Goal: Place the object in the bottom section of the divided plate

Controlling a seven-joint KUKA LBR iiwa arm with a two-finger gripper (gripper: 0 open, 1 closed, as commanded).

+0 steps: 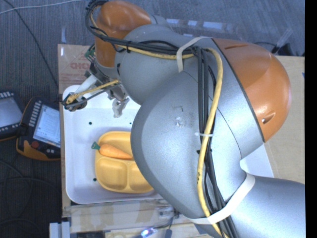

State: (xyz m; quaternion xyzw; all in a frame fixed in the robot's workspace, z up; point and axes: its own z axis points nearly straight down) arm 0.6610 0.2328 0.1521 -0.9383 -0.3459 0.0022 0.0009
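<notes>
Carrot (115,151), orange with its green tip pointing toward the left, is laid with its long axis across the upper section of the yellow divided plate (116,176). The plate is set in the white bin (79,182), with bare floor left toward the bin's left and upper rims. The gripper (119,105) is seen above the plate with nothing between its slightly parted fingers. Much of the bin's right side is covered by the grey arm (198,123). A teach pendant (42,128) is seen left of the bench.
</notes>
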